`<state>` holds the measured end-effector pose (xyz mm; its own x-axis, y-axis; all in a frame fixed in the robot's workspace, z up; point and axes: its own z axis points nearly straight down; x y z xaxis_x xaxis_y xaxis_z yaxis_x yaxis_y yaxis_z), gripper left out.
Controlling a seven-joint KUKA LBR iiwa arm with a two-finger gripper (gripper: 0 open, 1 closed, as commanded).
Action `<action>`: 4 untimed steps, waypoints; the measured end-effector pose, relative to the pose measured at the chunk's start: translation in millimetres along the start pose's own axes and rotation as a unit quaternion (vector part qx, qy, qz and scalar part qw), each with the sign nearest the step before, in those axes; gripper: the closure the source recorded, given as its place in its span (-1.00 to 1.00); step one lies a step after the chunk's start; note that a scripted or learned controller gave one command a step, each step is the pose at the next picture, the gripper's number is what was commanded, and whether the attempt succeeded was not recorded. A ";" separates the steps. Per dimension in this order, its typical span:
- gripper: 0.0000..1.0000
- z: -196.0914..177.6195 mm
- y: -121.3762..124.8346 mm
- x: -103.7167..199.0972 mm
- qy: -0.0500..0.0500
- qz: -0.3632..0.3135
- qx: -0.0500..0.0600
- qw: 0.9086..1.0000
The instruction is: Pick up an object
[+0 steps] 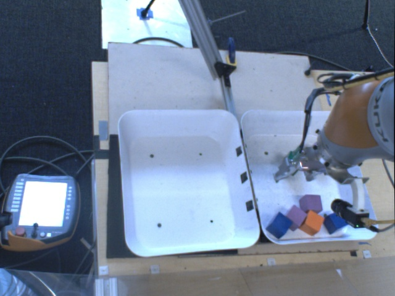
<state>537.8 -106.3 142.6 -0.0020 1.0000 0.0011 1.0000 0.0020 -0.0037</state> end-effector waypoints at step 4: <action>1.00 -77.1 10.6 -2.7 -0.001 -0.002 -0.006 1.000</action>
